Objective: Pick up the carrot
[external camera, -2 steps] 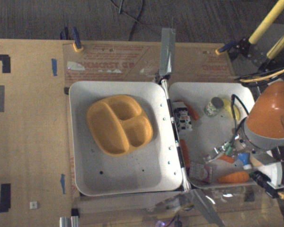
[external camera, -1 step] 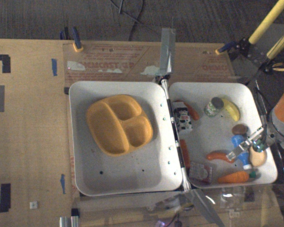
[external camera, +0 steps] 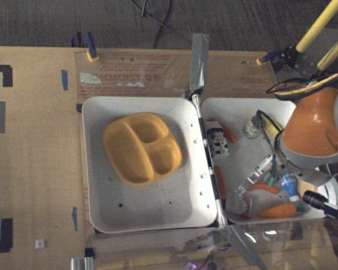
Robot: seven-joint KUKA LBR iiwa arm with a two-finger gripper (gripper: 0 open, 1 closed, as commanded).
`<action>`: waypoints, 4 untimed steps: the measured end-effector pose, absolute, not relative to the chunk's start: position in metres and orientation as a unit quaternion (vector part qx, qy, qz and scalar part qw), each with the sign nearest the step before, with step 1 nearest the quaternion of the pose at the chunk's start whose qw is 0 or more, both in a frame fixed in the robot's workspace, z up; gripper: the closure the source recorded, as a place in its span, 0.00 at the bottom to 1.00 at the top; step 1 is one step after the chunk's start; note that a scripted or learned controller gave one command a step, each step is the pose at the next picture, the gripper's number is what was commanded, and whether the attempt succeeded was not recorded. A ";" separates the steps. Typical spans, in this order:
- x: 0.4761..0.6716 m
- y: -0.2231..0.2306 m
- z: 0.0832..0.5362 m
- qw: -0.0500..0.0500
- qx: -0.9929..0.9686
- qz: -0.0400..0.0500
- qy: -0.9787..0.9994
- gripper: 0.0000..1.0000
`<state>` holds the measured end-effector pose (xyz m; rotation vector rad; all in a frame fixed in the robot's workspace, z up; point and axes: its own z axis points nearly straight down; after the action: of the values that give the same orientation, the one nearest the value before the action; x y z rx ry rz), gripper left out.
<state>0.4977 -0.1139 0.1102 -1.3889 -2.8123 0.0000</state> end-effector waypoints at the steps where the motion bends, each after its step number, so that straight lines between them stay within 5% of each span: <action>1: 0.491 -0.143 0.140 0.000 -0.381 0.000 -0.925 0.00; 2: 0.507 -0.100 0.187 0.000 -0.412 0.000 -0.911 0.00; 3: 0.483 -0.116 0.090 -0.001 -0.289 -0.004 -0.957 0.00; 4: 0.484 -0.170 0.249 -0.001 -0.172 0.000 -0.985 0.00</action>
<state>0.4840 -0.1697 0.2493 -0.5413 -3.0963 -0.0016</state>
